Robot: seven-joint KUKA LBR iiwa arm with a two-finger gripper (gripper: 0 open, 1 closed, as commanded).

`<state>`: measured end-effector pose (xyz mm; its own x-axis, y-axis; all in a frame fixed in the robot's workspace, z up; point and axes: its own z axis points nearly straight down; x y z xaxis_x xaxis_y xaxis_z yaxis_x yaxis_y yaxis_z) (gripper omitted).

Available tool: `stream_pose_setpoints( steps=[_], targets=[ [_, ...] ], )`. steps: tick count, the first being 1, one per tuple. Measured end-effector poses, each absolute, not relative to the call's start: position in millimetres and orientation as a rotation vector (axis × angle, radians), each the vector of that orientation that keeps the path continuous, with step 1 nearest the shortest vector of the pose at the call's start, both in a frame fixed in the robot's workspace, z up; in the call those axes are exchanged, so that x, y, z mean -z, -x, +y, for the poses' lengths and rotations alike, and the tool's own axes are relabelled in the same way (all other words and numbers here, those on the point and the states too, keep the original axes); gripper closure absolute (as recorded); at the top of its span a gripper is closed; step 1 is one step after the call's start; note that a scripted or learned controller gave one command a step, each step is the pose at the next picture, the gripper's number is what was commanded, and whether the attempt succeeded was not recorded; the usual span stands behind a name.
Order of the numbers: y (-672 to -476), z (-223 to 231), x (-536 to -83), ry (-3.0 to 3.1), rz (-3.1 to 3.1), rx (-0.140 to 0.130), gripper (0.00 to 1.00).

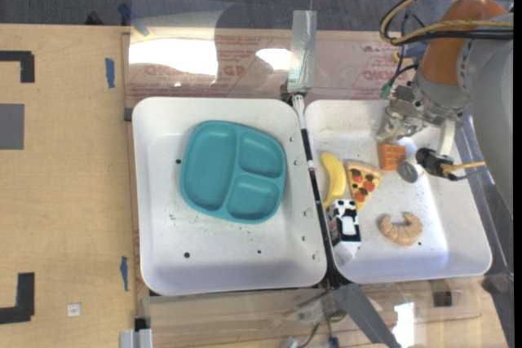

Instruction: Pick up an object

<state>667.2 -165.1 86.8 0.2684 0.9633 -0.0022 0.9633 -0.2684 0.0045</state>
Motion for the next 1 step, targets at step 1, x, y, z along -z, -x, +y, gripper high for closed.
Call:
stream_pose_setpoints(
  steps=[1],
  targets=[
    [-660.0, -115.3, -87.5, -2.798, 1.429, -0.004, 1.00]
  ],
)
